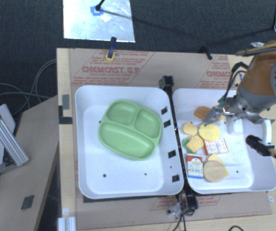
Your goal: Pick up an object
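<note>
Overhead view of the bench with two white bins side by side. The left bin (87, 177) holds a green divided plate (130, 129), lying flat near its middle. The right bin (263, 177) holds a loose cluster of small pieces: an orange-brown piece (202, 112) at the top, a small yellow round (190, 128), a larger yellow disc (209, 132), a yellow-green block (194, 143), a red-and-white card (215, 146), a printed packet (194, 166) and a tan disc (214, 171).

The arm reaches in from the right, and the gripper (213, 115) hangs over the upper part of the cluster. Its fingers appear slightly spread, with nothing visibly between them, though their tips are small and hard to resolve. The nearest candidates lie just beside it: the orange-brown piece just to its left, and the larger yellow disc directly toward the near edge of the bin. The disc is round, so it offers no preferred axis for the fingers. By this judgement, a short descent toward either piece is what the pick requires; neighbouring pieces touching the disc could crowd the fingers.
</note>
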### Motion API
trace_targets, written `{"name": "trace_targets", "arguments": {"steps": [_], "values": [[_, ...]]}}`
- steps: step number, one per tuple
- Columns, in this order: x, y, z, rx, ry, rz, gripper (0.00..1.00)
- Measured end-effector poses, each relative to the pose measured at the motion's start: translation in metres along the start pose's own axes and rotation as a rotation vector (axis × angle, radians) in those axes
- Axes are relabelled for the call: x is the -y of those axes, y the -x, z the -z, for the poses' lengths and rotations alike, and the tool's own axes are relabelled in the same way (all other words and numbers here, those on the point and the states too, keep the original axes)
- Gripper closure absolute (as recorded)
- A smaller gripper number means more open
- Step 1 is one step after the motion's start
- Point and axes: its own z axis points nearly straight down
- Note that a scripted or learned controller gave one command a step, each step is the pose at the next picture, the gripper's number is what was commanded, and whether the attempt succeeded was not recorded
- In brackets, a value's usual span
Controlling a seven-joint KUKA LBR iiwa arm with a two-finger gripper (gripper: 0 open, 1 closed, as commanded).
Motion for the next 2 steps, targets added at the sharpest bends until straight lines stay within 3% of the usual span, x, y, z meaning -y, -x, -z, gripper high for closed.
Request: {"name": "trace_targets", "arguments": {"steps": [1,2], "values": [[-0.001,-0.001,-0.05,0.0,0.001,-0.001,0.0],[-0.002,0.0,-0.037,0.001,0.006,-0.002,1.0]]}}
